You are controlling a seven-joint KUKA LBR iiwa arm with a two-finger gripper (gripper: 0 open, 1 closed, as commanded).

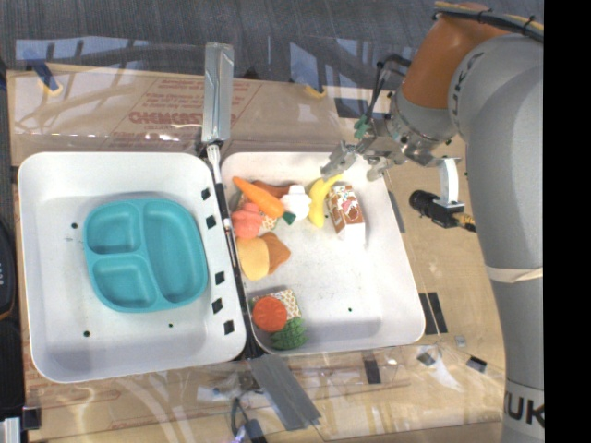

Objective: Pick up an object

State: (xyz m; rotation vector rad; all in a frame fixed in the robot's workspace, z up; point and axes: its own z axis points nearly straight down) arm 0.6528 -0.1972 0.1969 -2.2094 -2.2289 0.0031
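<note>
Right bin [388,284], toy food bunched along its left wall and far edge: carrot [259,195], banana [319,201], small brown-and-white carton [346,210] lying flat, pink piece [247,221], orange-yellow piece [261,255]. Tomato and greens in small tray [277,319], near-left corner.

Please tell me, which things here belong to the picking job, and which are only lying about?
For the job:
gripper, above the right bin's far edge
right bin
carrot
banana
small carton
tomato

Lying about:
left bin
teal divided plate inside it
</note>
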